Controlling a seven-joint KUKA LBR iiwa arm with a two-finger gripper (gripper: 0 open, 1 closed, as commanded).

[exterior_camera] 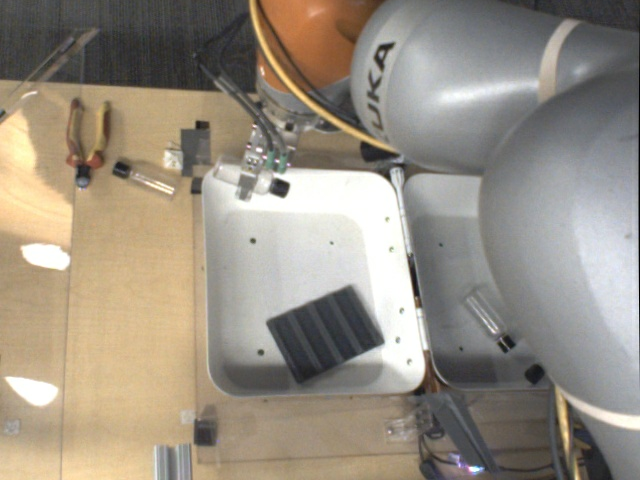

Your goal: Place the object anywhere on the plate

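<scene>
The gripper (262, 168) hangs over the far-left corner of the left white bin (225, 298), its grip unreadable, while the dark ribbed rectangular plate (325, 334) lies near the front wall, so the carry toward it seems next.

A robot lab: KUKA arm (480, 78), white bins (225, 268), pliers (87, 138) on bench (120, 298).

The arm (500, 78) has bulky, rounded grey segments with a glossy finish, black "KUKA" lettering on one link, and an orange band (310, 18) above the wrist. A yellow cable (262, 43) and black cables (225, 83) loop beside it.
</scene>
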